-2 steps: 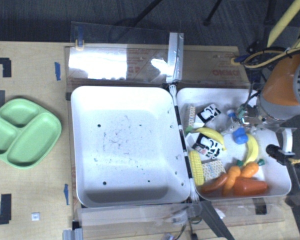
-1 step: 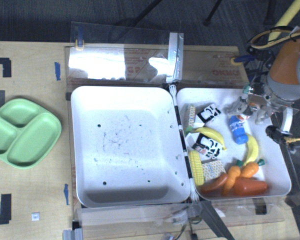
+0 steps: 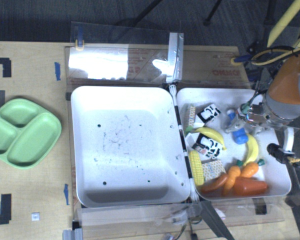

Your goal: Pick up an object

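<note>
The grey arm with its orange band (image 3: 290, 81) reaches in from the right over the right-hand white bin (image 3: 282, 186), its jaws (image 3: 250, 115) low above the bin's upper right area; whether they are spread or pressed together cannot be told. Just beside them lies a small blue object (image 3: 239, 135), with a banana (image 3: 251, 150) right below it. A second banana (image 3: 211, 133), a corn cob (image 3: 195, 167), carrots (image 3: 240, 176) and black-and-white blocks (image 3: 208, 113) crowd the bin. The left bin (image 3: 124, 144) adjoins it, and a green divided plate (image 3: 23, 132) sits well apart on the table (image 3: 30, 194).
</note>
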You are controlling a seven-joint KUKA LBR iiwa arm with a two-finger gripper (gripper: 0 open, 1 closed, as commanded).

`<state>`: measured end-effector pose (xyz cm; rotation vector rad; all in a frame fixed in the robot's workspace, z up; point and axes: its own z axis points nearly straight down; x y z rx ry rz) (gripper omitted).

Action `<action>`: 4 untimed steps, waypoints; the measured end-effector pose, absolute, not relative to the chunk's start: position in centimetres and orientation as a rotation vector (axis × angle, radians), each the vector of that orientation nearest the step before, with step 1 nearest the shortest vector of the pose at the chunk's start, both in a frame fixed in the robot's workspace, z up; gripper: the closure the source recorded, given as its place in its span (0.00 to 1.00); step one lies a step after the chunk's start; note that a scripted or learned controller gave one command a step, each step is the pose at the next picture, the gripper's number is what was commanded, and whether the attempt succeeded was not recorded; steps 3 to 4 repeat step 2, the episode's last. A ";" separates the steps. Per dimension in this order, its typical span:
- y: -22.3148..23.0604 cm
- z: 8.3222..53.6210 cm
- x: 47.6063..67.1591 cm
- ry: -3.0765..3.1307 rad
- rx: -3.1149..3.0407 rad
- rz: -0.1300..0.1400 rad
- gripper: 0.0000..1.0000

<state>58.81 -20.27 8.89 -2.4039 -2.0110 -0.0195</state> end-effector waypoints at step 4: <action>-15.5 20.8 56.5 -1.968 -2.446 0.002 1.00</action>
